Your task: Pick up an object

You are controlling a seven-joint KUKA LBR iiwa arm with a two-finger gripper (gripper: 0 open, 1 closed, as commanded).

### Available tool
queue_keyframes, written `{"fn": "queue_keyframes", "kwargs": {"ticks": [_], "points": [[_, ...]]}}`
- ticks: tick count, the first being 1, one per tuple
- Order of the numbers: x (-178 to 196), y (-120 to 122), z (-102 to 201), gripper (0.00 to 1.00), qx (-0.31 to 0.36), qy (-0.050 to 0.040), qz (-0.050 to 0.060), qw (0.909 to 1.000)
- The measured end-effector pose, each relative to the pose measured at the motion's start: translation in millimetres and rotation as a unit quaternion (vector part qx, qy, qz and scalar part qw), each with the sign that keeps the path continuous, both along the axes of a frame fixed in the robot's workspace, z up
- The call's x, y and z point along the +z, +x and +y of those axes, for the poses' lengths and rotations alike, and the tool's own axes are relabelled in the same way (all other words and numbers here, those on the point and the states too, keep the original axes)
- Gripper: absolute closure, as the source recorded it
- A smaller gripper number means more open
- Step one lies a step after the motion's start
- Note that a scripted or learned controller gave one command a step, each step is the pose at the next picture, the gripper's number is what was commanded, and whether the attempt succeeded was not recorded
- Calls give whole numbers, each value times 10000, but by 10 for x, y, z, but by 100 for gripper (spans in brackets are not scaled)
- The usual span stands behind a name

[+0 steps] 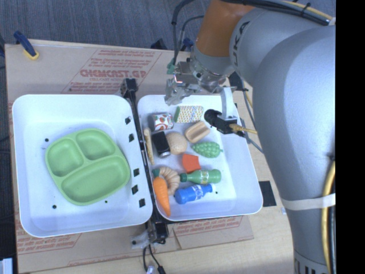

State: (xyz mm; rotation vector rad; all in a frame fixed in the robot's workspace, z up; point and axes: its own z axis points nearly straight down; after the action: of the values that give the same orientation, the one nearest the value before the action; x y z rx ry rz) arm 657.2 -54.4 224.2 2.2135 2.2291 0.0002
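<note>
Bench (268, 221) under printed cardboard sheet (114, 67); two white bins (23, 170) (245, 181) side by side on cardboard.

Green divided plate (87, 165) in the left bin (25, 153) — blue clamp (25, 44) on cardboard (108, 67)

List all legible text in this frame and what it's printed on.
"CHEMCAST GP" in red, on the brown cardboard sheet under the bins; the smaller red lines above and below it are too blurred to read.
Red print on the cardboard's front edge: too small to read.
Label on the small can: blurred, unreadable.
Labels on the green bottle and blue bottle: unreadable.
</note>
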Motion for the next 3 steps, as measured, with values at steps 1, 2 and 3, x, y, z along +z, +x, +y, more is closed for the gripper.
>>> {"fn": "queue_keyframes", "kwargs": {"ticks": [1, 2, 3], "points": [[-15, -8, -2, 0, 1, 0, 17, 10000], [-1338, -18, -374, 0, -10, -2, 33, 10000], [-1225, -10, -367, 100, 9, 0, 33, 10000]]}}
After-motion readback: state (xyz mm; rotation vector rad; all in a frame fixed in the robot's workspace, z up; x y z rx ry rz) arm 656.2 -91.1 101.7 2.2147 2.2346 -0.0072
